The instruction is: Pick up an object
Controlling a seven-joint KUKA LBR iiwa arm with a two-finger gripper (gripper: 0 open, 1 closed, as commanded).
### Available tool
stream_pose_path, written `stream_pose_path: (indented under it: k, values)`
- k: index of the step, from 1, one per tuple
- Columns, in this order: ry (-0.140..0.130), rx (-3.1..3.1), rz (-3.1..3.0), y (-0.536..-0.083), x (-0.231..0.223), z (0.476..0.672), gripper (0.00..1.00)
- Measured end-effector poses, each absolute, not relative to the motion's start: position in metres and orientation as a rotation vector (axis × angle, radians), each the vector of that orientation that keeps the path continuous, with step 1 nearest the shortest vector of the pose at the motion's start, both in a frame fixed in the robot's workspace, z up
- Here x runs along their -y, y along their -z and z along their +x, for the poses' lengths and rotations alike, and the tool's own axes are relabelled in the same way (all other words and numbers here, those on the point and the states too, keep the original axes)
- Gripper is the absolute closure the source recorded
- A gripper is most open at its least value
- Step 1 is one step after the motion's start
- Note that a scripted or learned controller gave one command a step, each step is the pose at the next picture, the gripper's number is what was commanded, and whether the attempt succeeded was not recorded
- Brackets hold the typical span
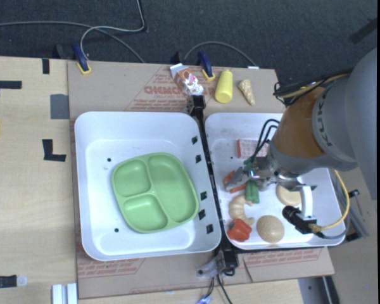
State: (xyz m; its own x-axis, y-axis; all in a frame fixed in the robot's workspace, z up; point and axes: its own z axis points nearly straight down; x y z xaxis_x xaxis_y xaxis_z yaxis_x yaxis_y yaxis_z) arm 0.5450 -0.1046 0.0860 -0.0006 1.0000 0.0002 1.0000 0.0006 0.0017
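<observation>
My gripper (252, 176) is down in the right bin (266, 122), among a cluster of toy foods. Right at its tip lie an orange-red carrot-like piece (233, 180) and a green piece (251, 194). A pale croissant shape (239, 206) lies just below them, a red piece (239, 230) sits near the bin's front wall, and a tan round item (270, 228) rests beside it. A cream slice (290, 195) lies under the wrist. A small pink-and-white packet (246, 147) lies further back. The arm hides the fingertips.
The left bin (95, 138) holds a green divided plate (154, 190). Behind the bins on the cardboard lie a yellow bottle-like toy (223, 86), a cone (247, 92) and a small carton (186, 80). Blue clamps and cables sit at the back edge.
</observation>
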Motion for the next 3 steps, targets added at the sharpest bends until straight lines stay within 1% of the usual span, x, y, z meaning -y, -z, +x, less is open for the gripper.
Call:
stream_pose_path:
  k: [1, 2, 3]
  values:
    - [-0.003, -2.221, 2.218, -0.086, 0.106, 0.588, 0.0]
    - [-0.002, -2.219, 2.218, -0.086, 0.108, 0.545, 0.0]
    - [-0.002, -2.221, 2.218, -0.086, 0.106, 0.582, 0.0]
